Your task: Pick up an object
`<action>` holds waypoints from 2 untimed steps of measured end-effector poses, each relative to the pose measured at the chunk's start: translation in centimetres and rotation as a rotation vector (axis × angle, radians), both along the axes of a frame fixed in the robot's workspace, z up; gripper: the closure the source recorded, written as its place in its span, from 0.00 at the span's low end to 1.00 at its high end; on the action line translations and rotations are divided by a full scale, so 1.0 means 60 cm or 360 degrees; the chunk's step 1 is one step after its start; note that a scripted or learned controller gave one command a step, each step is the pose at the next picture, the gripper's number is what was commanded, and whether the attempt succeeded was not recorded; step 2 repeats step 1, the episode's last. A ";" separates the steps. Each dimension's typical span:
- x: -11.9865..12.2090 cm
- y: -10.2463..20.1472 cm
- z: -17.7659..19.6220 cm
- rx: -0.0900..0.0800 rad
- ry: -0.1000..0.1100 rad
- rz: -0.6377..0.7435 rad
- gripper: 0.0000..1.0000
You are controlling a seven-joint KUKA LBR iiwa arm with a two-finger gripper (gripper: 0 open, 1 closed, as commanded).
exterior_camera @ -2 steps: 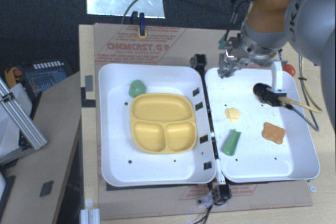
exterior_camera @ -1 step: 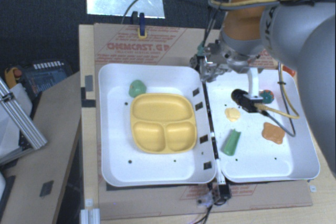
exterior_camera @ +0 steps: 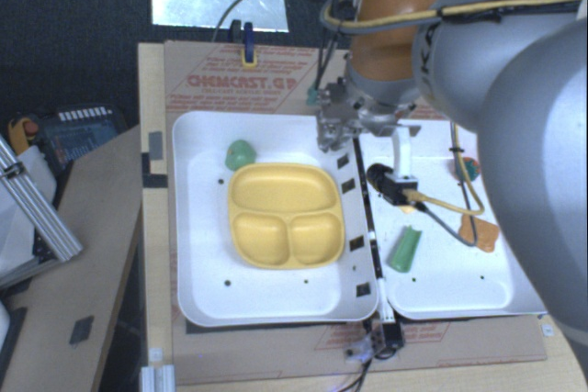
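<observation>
Nearest the camera, at about 7 o'clock in the right-hand shallow white plastic bin (exterior_camera: pixel 450 289), lies a flat green oblong block (exterior_camera: pixel 404 250). It is matt and straight-edged, tilted on the floor and well apart from anything else. At 3 o'clock in the same bin a small orange piece (exterior_camera: pixel 487 236) shows, partly hidden under the arm, its shape too unclear to name. In the middle of the left-hand white bin (exterior_camera: pixel 197 197) sits a glossy yellow plastic plate with three compartments (exterior_camera: pixel 283 216), with rounded corners and low smooth walls. Just beyond its 11 o'clock corner is a small rounded soft-looking green lump (exterior_camera: pixel 241 154), close to the plate's rim. Farther back, at the plate's 1 o'clock, the two-finger metal gripper (exterior_camera: pixel 331 140) hangs over the far end of the ridge between the bins. Nothing is visibly held in it, and whether it is released or clenched I cannot tell. By my reading the step in hand is the approach, with no pick made. The next move calls for choosing one target, centring over it and descending. The lump or the block looks the easier catch. The broad, slick plate would probably offer only its thin rim.
</observation>
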State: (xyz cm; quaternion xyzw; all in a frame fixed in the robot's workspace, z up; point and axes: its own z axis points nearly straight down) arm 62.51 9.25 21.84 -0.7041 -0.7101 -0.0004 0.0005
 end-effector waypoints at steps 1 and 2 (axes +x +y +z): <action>0.001 -0.005 0.001 -0.0002 -0.0002 -0.0007 0.00; 0.001 -0.005 0.001 -0.0002 -0.0002 -0.0007 0.00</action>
